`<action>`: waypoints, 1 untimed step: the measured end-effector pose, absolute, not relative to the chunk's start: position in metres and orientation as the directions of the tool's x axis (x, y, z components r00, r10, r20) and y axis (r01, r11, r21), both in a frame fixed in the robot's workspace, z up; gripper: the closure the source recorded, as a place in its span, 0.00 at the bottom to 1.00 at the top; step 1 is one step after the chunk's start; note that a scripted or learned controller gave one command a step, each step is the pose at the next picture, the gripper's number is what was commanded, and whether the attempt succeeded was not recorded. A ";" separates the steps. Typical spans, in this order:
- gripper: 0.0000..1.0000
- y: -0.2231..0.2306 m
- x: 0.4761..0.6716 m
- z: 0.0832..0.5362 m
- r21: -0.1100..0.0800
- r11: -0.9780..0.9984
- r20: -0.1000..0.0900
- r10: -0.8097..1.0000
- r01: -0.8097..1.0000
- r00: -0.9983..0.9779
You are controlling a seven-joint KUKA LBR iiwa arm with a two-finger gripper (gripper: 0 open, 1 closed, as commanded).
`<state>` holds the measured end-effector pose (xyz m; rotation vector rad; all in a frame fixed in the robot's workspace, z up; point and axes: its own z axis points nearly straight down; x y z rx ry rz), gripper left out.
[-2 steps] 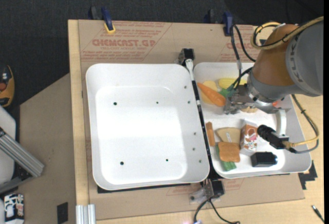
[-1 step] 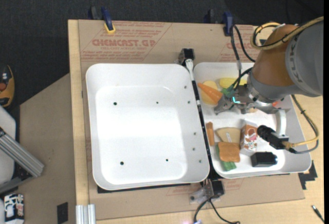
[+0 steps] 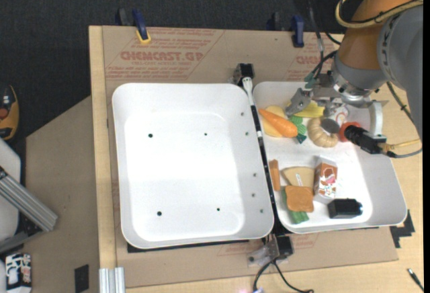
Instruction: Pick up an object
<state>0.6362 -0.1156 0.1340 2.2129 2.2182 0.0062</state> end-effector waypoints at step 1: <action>0.00 -0.101 0.666 0.088 -0.013 -0.004 -0.014 1.000 1.000 0.004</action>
